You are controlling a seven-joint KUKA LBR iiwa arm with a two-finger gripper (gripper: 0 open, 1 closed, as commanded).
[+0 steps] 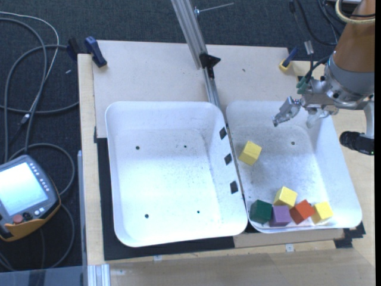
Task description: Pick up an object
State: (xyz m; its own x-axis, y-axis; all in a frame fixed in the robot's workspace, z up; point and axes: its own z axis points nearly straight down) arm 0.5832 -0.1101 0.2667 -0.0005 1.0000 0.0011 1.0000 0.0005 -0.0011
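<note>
Lone yellow cube [250, 152], tilted, matte, in right bin [333, 177]; gripper [299, 115] above, fingers apart, holding nothing.

You're looking at a pale wooden bench [155, 70] on dark carpet [36, 70]. Black cables [30, 100] trail across the floor at left, beside a handheld control pendant [24, 198] with its lit screen.
</note>
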